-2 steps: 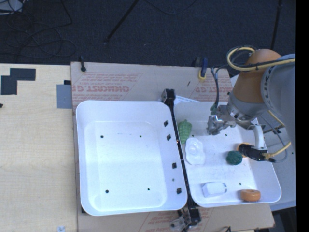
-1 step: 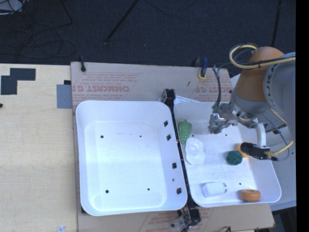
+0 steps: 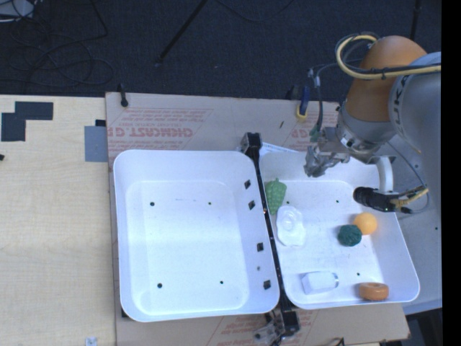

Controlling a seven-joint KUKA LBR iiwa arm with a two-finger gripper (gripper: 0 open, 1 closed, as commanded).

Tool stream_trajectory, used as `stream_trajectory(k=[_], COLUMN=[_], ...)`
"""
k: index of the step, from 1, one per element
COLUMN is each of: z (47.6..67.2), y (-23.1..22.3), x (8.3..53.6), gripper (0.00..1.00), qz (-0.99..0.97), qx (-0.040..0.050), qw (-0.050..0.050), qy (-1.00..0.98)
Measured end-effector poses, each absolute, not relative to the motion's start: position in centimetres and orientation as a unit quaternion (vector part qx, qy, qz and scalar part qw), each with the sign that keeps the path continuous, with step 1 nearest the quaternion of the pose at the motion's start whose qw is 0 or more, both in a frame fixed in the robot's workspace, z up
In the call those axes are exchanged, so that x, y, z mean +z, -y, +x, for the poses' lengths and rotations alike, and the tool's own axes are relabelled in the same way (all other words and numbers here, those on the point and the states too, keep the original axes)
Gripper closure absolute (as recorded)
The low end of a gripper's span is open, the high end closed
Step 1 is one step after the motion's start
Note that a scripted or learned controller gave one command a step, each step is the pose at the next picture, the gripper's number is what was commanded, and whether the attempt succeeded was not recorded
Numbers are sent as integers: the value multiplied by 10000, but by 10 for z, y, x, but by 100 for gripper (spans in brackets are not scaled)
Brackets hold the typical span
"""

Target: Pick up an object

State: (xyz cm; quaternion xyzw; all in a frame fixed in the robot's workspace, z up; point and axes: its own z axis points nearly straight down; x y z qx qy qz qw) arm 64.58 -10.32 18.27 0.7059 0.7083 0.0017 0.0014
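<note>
Gripper point(image 3: 318, 166) over the right bin's point(image 3: 403, 258) far rim, can't tell its state, holding nothing I can see; nearest object, green lump point(image 3: 275, 192), hugs the divider point(image 3: 263, 215), so descent may clip it.

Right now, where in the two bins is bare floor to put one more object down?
The left bin offers broad bare floor. In the right bin, the green object, white object, dark green ball and orange ball crowd it; a bare patch lies between them.
</note>
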Motion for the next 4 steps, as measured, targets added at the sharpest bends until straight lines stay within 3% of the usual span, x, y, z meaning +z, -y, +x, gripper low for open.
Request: stream_trajectory(k=[1, 4], z=[612, 612], y=[137, 139], x=[83, 116], gripper=[100, 100], qz=[7085, 7100], qx=[-11, -19], qw=[-13, -28], qy=[-7057, -7042])
